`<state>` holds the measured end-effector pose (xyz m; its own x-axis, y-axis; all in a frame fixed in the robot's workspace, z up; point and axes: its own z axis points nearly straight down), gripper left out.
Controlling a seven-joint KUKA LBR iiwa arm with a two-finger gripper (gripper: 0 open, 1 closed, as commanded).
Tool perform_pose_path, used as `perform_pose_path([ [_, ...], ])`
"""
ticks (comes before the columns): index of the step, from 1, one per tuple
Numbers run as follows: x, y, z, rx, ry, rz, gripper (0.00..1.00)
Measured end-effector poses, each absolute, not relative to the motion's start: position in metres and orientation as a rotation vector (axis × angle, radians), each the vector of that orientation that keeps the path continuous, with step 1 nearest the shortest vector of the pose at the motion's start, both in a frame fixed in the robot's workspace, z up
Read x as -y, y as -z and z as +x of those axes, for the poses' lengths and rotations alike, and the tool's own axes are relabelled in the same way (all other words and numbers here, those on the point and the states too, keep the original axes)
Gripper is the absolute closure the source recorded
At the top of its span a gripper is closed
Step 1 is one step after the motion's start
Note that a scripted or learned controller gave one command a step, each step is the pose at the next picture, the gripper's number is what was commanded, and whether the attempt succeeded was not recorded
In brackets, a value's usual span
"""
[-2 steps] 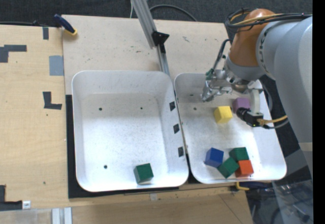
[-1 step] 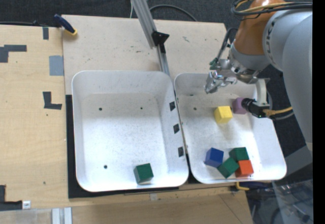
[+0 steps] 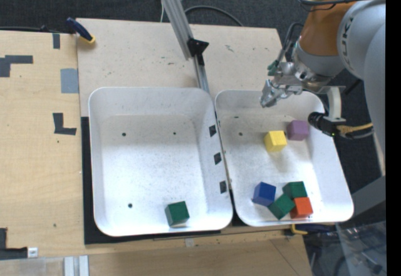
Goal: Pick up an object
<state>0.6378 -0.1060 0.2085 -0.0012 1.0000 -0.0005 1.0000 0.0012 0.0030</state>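
— Camera view has the gripper (image 3: 269, 98) hanging over the back rim of the right bin (image 3: 326, 171), so what is it doing there?

— Judging by the pose, it hovers above the blocks, not among them. Nothing sits under its tip, so it carries no block; how wide it stands cannot be told from this slant.

— Which block is handiest?

— Likely the yellow block (image 3: 275, 140), which lies on the bin floor, forward of the gripper and well apart from it. The purple block (image 3: 298, 129) rests just beside the yellow one, on the side toward the arm.

— And the others?

— Further toward the front from the yellow block, a blue block (image 3: 264, 193), two green blocks (image 3: 289, 198) and an orange block (image 3: 302, 207) crowd together, touching, which would make a clean grasp harder. A lone green block (image 3: 178, 213) sits in the left bin (image 3: 106, 143).
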Motion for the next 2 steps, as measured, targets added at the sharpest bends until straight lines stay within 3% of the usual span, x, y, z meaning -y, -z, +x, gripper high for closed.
perform_pose_path([
  [1, 0.106, -0.248, 0.639, -2.221, -0.003, 2.218, 1.00],
  [2, 0.048, -0.255, 0.633, -2.230, -0.002, 2.216, 1.00],
])
